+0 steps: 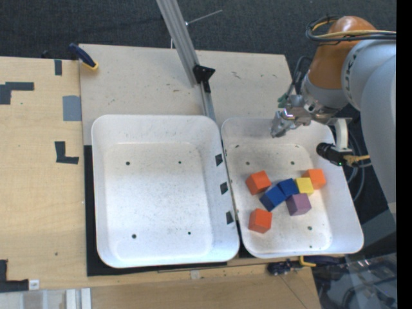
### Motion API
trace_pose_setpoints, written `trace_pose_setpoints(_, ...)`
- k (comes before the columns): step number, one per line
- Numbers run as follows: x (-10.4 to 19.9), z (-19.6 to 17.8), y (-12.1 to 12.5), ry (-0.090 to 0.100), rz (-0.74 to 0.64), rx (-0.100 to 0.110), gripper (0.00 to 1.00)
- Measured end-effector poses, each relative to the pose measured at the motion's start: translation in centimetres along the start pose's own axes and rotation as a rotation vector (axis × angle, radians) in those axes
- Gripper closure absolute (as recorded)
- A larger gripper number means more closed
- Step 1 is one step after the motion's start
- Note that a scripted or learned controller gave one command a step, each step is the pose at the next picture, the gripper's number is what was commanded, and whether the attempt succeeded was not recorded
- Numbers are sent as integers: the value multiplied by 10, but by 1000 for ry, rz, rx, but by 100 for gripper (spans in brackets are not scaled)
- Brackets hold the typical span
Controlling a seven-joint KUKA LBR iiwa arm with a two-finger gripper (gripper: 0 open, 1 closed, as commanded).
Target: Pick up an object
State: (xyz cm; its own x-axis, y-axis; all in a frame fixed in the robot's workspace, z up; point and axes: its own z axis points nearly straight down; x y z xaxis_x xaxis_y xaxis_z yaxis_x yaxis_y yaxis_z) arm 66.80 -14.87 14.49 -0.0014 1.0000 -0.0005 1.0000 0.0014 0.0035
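Blocks [283, 195] clustered loose in right bin [341, 237], ready for picking, well apart from gripper [281, 126] poised over that bin's far rim; open or closed, impossible to tell.

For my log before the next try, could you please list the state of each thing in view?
gripper: above right bin's far rim, holding nothing visible
right bin: holds six blocks
orange blocks: three, loose
blue blocks: two, touching
yellow block: loose
purple block: loose
left bin: upright
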Motion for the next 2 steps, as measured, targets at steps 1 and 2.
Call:
trace_pose_setpoints(1, -5, -45, 5, -1, -1, -1, 100)
trace_pose_setpoints(2, 4, -95, 1, 0, -1, -1, 100)
